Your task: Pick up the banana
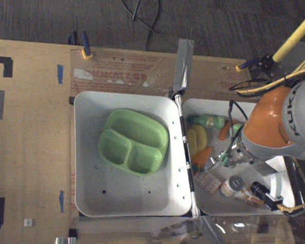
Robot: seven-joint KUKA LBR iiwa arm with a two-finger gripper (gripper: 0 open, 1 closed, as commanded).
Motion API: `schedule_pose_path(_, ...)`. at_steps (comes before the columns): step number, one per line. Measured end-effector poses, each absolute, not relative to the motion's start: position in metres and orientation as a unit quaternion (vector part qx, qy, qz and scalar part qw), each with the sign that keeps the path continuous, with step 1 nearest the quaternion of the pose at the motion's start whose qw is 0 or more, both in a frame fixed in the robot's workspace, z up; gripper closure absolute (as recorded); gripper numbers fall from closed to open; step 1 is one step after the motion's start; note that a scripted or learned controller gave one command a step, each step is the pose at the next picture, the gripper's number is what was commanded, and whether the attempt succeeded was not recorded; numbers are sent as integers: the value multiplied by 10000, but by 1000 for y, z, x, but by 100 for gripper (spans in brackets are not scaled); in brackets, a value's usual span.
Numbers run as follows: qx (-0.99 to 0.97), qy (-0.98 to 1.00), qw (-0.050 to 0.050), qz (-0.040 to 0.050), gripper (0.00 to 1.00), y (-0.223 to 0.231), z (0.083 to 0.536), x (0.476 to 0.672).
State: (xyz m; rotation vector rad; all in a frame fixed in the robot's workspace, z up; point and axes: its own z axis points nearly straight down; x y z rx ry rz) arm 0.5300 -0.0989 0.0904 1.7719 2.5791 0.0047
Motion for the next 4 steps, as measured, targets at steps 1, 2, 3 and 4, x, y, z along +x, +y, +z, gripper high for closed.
schedule_pose_path(1, 5668, 8238, 76, 31, 100, -99, 100, 531)
schedule_pose_path(2, 5669, 8237, 74, 31, 0, -99, 100, 531)
schedule_pose_path(3, 5043, 8635, 44, 4, 0, -103, 89, 581)
schedule_pose_path(4, 6151, 7884, -68, -34, 0, -107, 88, 644)
